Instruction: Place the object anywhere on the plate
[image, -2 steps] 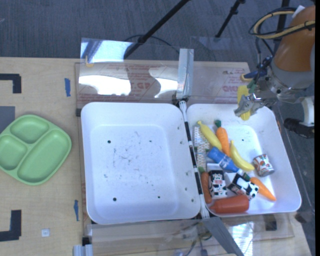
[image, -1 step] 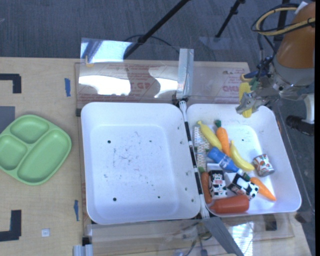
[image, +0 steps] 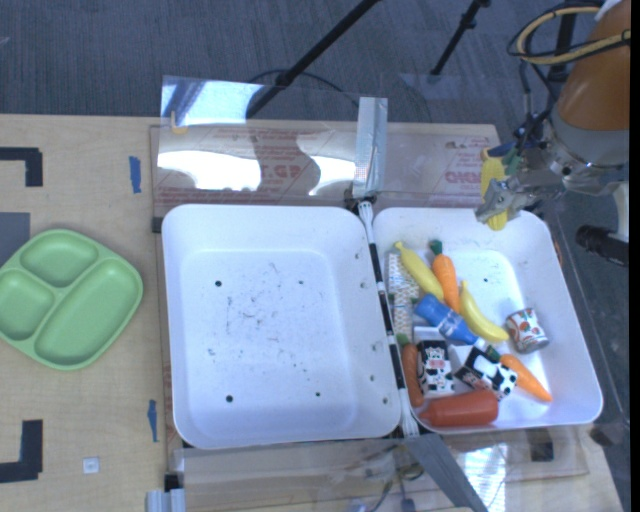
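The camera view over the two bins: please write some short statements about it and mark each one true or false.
1. The green plate lies on the bench to the left of both bins. True.
2. The toys are piled in the left bin. False: they lie in the right bin, mostly along its left and lower side.
3. The gripper is above the upper edge of the right bin. True.
4. An orange carrot already rests on the plate. False: it lies in the right bin, beside a yellow banana.
5. The plate has one single compartment. False: it has three.
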